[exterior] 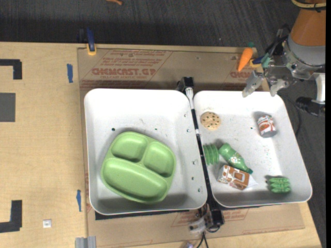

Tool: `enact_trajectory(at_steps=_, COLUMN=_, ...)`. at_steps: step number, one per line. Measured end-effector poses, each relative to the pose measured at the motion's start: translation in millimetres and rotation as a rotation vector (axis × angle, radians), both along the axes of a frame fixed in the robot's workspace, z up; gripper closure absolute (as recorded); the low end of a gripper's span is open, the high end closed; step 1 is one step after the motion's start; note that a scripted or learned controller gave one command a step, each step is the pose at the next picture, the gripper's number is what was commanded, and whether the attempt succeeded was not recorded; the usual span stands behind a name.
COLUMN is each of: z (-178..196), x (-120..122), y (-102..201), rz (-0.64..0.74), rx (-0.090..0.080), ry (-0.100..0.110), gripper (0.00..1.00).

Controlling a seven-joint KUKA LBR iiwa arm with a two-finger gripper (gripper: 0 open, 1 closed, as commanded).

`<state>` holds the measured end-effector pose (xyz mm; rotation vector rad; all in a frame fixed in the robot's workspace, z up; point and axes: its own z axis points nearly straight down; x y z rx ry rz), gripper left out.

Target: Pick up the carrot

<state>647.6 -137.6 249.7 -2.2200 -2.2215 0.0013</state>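
The carrot [245, 59] is small and orange with a green top. It lies on the brown cardboard just behind the far rim of the right bin [295, 138], outside it. My gripper [262, 87] hangs over that bin's far edge, slightly right of and nearer than the carrot. Its two grey fingers [251, 87] point down and stand apart, open, with nothing between them. The carrot is beside the gripper's body, not between the fingers.
The right bin holds a cookie [210, 120], a red and white can [266, 125], a green bottle [234, 158], a snack packet [234, 175] and a green pod [278, 184]. A green divided plate [137, 165] lies in the left bin [98, 118]. A black clamp [186, 83] sits between the bins.
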Motion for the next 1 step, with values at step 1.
enact_trajectory(at_steps=1, z=33.3, x=19.4, y=-47.6, rz=-0.332, rx=-0.002, ry=-0.004, gripper=0.0)
